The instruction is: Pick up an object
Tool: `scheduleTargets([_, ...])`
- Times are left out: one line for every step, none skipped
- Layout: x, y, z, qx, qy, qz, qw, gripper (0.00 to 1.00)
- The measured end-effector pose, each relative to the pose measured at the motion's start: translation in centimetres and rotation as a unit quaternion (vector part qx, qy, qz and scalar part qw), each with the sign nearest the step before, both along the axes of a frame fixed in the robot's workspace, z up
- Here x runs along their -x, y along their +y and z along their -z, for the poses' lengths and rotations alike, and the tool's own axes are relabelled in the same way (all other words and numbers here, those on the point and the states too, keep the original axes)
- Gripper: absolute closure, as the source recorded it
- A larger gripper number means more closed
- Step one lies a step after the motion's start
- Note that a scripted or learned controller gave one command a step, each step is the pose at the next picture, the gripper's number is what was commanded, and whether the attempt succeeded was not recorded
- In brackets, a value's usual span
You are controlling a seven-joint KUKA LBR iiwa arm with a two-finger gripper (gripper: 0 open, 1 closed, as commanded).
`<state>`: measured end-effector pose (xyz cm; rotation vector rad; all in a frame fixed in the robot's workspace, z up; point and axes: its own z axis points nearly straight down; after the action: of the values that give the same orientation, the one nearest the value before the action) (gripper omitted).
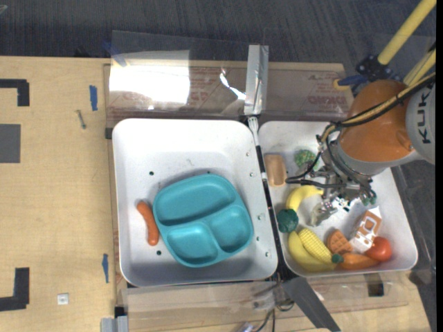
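Observation:
My gripper (331, 205) hangs low over the middle of the right bin (405, 216), under the orange band of the arm (374, 126). Directly beside it on the left lies a yellow banana (300, 198). A yellow corn cob (309, 244) and a dark green round piece (287, 220) lie in front of it. On its right are a white and orange carton (365, 228), a red tomato (380, 250) and an orange carrot (353, 259). A tan bread piece (275, 169) and a green broccoli (303, 158) sit toward the back of that bin.
The left bin (138, 140) holds a teal divided plate (201, 218) and an orange sausage (148, 223) at the plate's left. A metal divider (256, 78) stands behind the two bins. Wooden bench surface (48, 185) stretches to the left.

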<state>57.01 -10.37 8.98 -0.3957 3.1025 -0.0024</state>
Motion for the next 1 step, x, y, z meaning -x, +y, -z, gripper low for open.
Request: scheduleTargets([-1.76, 0.23, 0.01, 0.0008, 0.0, -0.013, 0.9999, 0.0])
